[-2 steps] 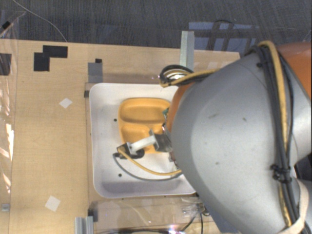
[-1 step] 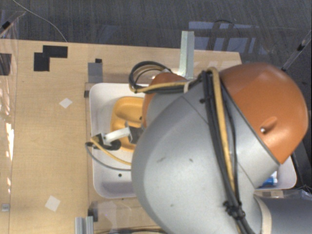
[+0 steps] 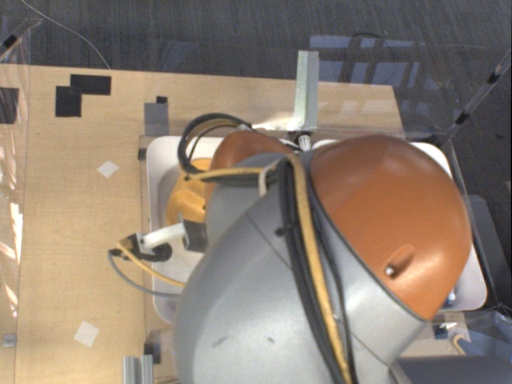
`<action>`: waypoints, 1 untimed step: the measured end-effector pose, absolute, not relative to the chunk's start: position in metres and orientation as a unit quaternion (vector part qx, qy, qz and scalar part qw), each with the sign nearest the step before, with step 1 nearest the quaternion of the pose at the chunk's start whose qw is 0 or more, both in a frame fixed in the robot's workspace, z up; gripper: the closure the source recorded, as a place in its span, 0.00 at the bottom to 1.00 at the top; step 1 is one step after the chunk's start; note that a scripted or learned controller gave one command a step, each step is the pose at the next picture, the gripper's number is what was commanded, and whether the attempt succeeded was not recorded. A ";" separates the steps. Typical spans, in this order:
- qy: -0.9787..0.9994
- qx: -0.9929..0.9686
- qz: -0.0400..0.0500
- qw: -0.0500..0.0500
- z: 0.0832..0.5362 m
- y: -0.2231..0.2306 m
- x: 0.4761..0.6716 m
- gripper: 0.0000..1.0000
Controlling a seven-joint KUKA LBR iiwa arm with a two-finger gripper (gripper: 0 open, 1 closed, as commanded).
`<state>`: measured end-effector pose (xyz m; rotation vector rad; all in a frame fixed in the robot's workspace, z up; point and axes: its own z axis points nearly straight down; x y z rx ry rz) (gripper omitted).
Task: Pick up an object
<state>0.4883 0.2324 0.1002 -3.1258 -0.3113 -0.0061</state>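
Gripper: hidden under my own arm [image 3: 320,278], somewhere low over the left bin [image 3: 156,214]; whether it is parted or closed on anything I cannot tell.
Arm: grey shell with the orange band [image 3: 392,214] bulks across most of the frame, reaching in from the right, with black and yellow cables [image 3: 300,238] running along it and looping above the wrist.
Task's thing: one yellow object [image 3: 190,202] shows in the left bin, near its far-left corner, partly covered by my wrist and cables.
Direction: it lies to the left of the arm's bulk and a little toward the far side; I judge my wrist to be just beside or above it, but contact is not visible.
Long axis: too much of it is covered to tell how it lies.
Surface: shallow white bin floor with a low rim, on a light wooden bench [image 3: 72,214].
Room: the bin's left wall is close to the yellow object, so I judge there is little room on that side.
Right bin [image 3: 476,282]: just a strip of its edge peeks past the orange band.
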 end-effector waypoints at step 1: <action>-0.121 -0.993 -0.001 0.001 0.101 0.201 0.519 0.00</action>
